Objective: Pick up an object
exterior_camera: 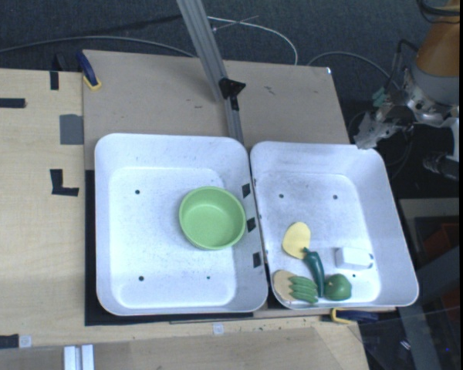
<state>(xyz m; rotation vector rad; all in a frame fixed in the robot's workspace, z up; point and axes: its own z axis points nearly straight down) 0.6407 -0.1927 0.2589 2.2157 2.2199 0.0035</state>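
A light green bowl sits upright in the left bin. In the near part of the right bin lie a yellow flat piece, a dark green elongated toy, a round green toy, a white block and a tan piece with green ridges. These lie close together, some touching. My gripper hangs at the far right corner of the right bin, just outside its rim, well away from all the objects. Nothing shows in it.
A grey metal pole slants down to the bins' shared far edge. Cables lie on the dark floor behind the bench. A blue and yellow clamp sits at the bench's far left corner.
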